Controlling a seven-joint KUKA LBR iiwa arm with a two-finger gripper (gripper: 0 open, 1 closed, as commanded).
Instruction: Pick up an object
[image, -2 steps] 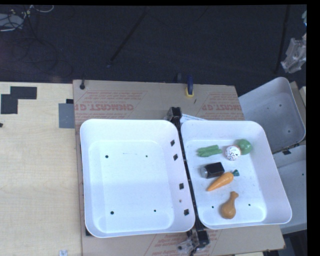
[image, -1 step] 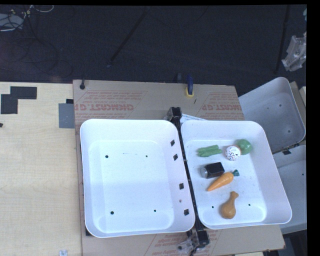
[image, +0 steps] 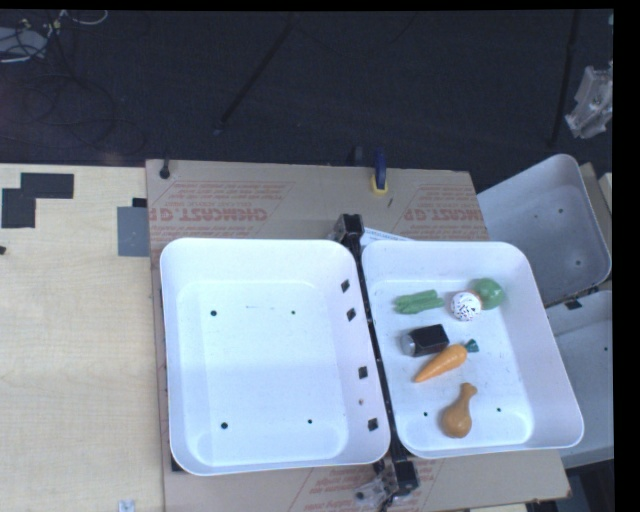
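Right white bin (image: 545, 400): carrot (image: 441, 364) beside black block (image: 428, 339).

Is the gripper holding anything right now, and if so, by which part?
Nothing looks held. The carrot, black block, green pod, speckled ball and drumstick all lie loose in the right bin.

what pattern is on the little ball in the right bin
The ball is white with small dark speckles, as seen in the camera view.
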